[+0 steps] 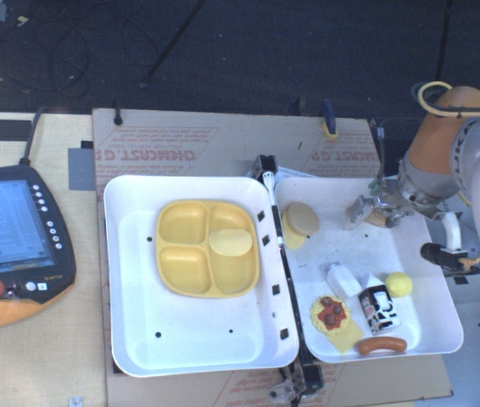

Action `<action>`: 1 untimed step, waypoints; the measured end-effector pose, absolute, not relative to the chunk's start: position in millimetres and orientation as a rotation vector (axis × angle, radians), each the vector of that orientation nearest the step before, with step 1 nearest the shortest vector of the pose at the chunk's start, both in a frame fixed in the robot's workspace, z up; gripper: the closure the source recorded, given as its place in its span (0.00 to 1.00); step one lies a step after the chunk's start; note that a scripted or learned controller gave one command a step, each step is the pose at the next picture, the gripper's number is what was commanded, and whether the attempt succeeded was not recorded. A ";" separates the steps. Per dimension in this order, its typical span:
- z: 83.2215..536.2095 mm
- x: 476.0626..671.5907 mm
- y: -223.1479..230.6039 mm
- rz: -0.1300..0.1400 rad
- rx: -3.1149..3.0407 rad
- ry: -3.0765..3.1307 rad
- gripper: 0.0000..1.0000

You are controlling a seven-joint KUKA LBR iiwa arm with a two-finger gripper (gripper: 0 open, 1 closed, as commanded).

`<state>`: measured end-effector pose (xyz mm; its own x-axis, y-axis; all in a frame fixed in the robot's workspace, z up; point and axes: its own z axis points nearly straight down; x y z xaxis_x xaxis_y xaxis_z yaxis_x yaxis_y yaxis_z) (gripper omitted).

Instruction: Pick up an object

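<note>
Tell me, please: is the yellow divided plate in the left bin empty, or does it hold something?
Not empty. The yellow divided plate holds one pale yellow round piece in its upper right compartment; its other compartments look bare.

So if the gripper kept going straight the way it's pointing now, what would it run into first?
The gripper points leftward across the right bin, so the round tan bun-like piece by the divider looks first in line. Its height above the bin floor is unclear, so it might pass over it.

A brown cardboard sheet (223,147) covers the bench. Two white bins sit on it. The left bin (130,312) touches the right bin (439,329). A control tablet (15,236) lies left of the left bin.
</note>
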<state>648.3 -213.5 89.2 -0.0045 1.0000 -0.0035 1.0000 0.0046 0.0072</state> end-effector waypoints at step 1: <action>159.7 645.9 -170.3 0.006 2.214 2.223 0.00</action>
